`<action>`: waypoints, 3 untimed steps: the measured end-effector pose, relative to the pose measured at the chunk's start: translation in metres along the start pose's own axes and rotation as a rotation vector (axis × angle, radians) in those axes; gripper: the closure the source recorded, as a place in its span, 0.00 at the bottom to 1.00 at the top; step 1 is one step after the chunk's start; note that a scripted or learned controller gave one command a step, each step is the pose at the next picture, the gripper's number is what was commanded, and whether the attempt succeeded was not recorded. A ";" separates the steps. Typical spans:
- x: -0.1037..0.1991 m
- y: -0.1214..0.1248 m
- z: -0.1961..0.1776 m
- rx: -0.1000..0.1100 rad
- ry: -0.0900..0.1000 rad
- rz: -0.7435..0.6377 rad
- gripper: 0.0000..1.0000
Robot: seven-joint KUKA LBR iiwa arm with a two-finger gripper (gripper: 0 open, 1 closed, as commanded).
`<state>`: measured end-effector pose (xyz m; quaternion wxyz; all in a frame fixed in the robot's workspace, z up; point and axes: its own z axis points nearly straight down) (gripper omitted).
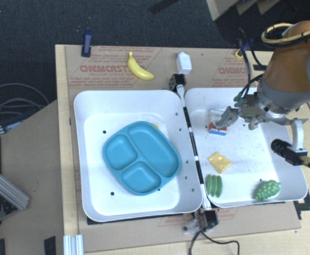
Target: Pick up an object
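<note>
The right bin (282, 142) holds a small red, white and blue packet (216, 129) near its back left. A yellow wedge (218, 162) lies in the middle, a green pod-shaped item (213, 186) sits at the front left, and a green grape bunch (266, 190) at the front right. My gripper (230, 119) hangs low over the back of this bin. It is just right of and above the packet, with its tip reaching toward it. Nothing is visibly held.
A blue divided plate (140, 156) lies in the left bin (91, 116), with a bit of something yellow (154, 125) at its back edge. On the bench behind the bins lie a banana (139, 68), a white block (184, 62) and a blue item (86, 41).
</note>
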<state>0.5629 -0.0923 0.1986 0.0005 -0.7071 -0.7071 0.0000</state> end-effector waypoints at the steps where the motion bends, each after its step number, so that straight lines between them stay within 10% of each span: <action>1: -0.019 -0.015 0.105 0.003 0.000 0.001 0.00; 2: -0.016 0.097 0.114 -0.002 -0.001 -0.001 0.00; 3: -0.016 0.098 0.103 -0.005 -0.002 -0.002 1.00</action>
